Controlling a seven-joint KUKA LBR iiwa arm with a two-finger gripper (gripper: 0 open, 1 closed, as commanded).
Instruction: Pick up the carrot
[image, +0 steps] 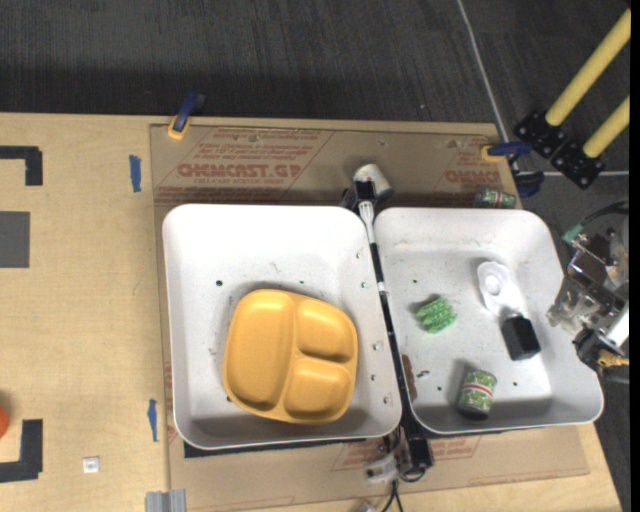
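- Camera view, nearest edge first: a tangle of cables (400, 465) sits at the front of the seam between the two white bins, on a pale wooden bench (80, 300)
- The left bin (190, 240) holds a yellow divided plate (292, 355) lying flat
- The right bin (570, 395) holds a small green can (477, 390), a black block (520, 336), a green lump (436, 314) and a white piece (492, 283), all apart from one another
- Where the carrot lies cannot be told; the one orange thing is a patch (3, 422) cut off at the bench's left edge, too little to name
- The claw (590, 300) hangs at the right bin's right rim, just beside the black block; whether it is wide or narrow cannot be told, and nothing is seen held in it
- Judged step: the search and approach, with no grasp made yet; the next move calls for finding the carrot first, then coming down over it clear of the other things
- Farther back, a brown lettered sheet (240, 160) lies under the bins, pinned by blue clamps (185, 112)
- Beyond that come yellow poles (595, 65) and dark carpet (300, 50)
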